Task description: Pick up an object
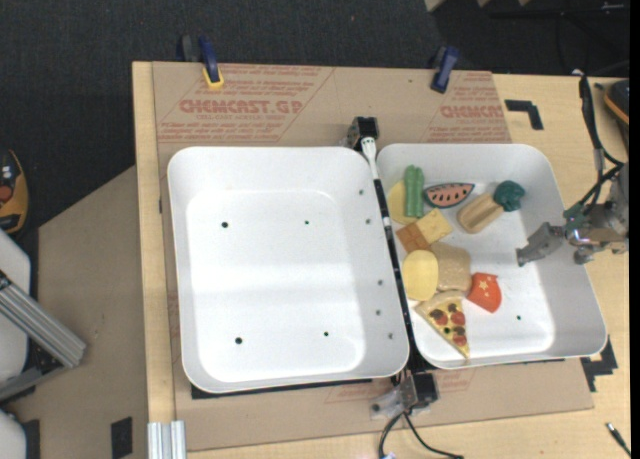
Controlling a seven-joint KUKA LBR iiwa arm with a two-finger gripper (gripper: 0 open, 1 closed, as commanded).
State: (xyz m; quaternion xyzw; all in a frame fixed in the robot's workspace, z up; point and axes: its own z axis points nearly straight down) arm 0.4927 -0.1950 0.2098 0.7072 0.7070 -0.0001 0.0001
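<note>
Nothing has been picked up yet. Toy foods, like the watermelon slice, the pizza slice and the red piece, are left lying in the right bin. The gripper is seen over that bin's right side, with nothing held; whether its jaws are open cannot be told.

toy foods cluster in the right bin, against its left wall, beside the left bin.
</note>
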